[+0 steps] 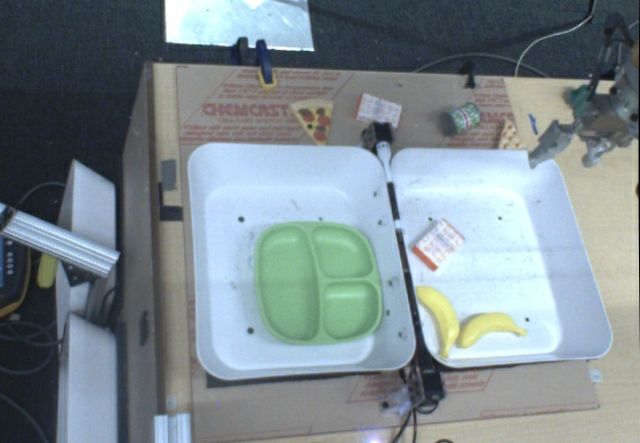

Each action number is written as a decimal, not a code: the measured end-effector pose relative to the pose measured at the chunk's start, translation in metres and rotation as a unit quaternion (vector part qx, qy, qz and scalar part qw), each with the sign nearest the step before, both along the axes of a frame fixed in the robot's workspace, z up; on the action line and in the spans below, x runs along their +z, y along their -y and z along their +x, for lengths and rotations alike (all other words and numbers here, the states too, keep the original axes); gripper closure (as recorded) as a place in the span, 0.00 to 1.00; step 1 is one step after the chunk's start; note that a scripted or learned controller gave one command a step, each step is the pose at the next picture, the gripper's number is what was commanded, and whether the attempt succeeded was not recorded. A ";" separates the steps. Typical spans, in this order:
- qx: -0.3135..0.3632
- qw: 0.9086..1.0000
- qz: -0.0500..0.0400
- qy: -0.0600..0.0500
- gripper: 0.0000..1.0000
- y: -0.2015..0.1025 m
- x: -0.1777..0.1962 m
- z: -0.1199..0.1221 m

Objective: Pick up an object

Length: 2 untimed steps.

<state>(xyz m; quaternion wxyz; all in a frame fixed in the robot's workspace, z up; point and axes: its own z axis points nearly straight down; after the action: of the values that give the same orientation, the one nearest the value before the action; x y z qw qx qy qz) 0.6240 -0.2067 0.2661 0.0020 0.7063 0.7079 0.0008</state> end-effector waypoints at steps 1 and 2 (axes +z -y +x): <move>0.001 1.000 0.001 -0.002 0.00 -0.041 -0.110 0.001; 0.001 1.000 0.001 -0.002 0.00 -0.104 -0.164 -0.014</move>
<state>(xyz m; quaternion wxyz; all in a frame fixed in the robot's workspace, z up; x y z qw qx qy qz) 0.6104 -0.1030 0.1022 -0.0004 0.7056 0.7086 0.0002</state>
